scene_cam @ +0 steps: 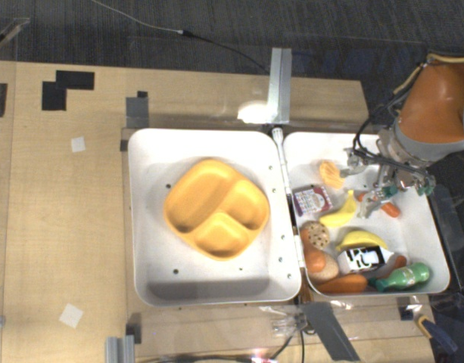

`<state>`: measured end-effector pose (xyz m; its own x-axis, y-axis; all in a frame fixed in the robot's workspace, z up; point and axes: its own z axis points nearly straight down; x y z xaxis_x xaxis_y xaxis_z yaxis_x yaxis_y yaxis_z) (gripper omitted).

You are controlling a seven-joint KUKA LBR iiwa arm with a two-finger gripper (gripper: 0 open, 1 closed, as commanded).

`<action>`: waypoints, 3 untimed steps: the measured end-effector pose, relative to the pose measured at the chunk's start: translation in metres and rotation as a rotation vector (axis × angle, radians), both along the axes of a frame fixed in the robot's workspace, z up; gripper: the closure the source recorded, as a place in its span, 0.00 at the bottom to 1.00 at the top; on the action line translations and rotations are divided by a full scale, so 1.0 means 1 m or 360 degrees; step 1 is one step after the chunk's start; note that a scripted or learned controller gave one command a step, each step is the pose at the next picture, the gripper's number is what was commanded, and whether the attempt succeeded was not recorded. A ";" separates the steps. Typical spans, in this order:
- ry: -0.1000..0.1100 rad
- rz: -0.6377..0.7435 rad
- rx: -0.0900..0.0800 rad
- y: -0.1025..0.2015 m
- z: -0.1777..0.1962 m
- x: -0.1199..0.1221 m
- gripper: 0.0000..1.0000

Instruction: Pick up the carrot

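Camera view shows a yellow plastic divided plate [216, 206] in the left white bin [152, 225]. The long orange toy carrot [342, 283] lies at the near edge of the right white bin [437, 237], beside a green bottle [402, 277]. It looks light, hard and smooth; grab its middle. The gripper [381, 191] hovers farther back, fingers unclear.

Arm [436, 108] in from right, wrist bent down, gripper [383, 191] low

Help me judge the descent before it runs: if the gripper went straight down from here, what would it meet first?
Probably the small orange-red piece beside the gripper, or the right bin floor; depth is unclear from above.
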<state>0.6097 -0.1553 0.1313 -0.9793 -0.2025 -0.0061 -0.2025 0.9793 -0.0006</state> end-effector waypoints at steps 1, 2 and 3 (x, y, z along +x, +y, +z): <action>-0.0021 0.0587 -0.0010 0.047 -0.034 0.043 0.00; -0.0018 0.0617 -0.0012 0.066 -0.041 0.035 0.00; -0.0034 0.0621 -0.0022 0.065 -0.026 0.039 1.00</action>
<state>0.6485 -0.0908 0.1054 -0.8285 -0.5596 -0.0206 -0.5593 0.8287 -0.0215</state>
